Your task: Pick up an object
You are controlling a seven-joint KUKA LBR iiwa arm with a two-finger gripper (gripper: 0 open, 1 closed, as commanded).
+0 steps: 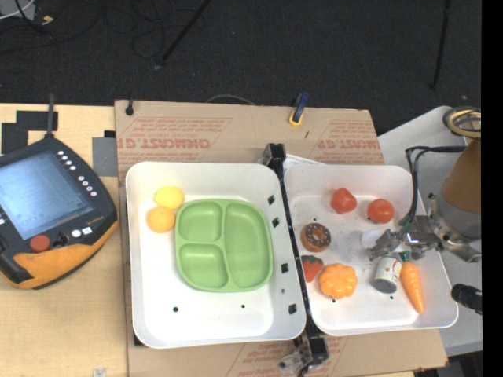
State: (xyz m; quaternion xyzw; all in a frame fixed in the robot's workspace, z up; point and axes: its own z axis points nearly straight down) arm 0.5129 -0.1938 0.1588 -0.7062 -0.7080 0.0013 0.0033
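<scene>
The right bin [350,177] holds two red tomatoes [343,201] [380,210], a chocolate donut [316,236], a strawberry [312,268], an orange pumpkin [338,280], a small grey-white can [385,274] and a carrot [413,285]. My gripper [391,246] reaches in from the right and hangs low in this bin, just above the can and below the right tomato. The carrot lies right beside the can. Nothing is visibly held.
The left bin [204,320] carries a green divided plate [224,244], with a yellow lemon [168,197] and an orange fruit [161,219] at its upper left. A teach pendant [47,210] rests on the bench at far left. Cables trail by the arm [464,203].
</scene>
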